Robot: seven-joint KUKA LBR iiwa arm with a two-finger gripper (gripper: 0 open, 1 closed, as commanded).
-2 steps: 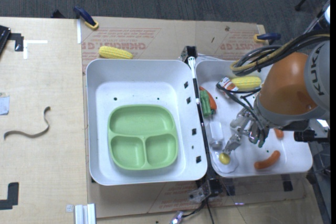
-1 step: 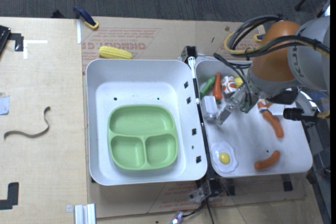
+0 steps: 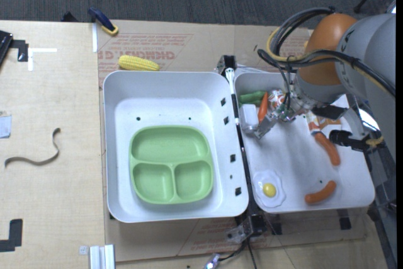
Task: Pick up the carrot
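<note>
The carrot (image 3: 262, 111) is a small orange stick lying in the far left part of the right bin (image 3: 352, 201), next to a green vegetable (image 3: 252, 96). My gripper (image 3: 259, 129) reaches down into that same corner, its tip just in front of the carrot and close to the bin's left wall. The wrist and its cables hide whatever lies to the carrot's right. Whether the carrot touches the gripper is unclear from this angle.
Two sausages (image 3: 327, 148) (image 3: 320, 192) and a fried egg (image 3: 269, 189) lie in the right bin. The left bin (image 3: 113, 154) holds a green divided plate (image 3: 171, 164). A corn cob (image 3: 138, 62) rests on the bench behind the left bin.
</note>
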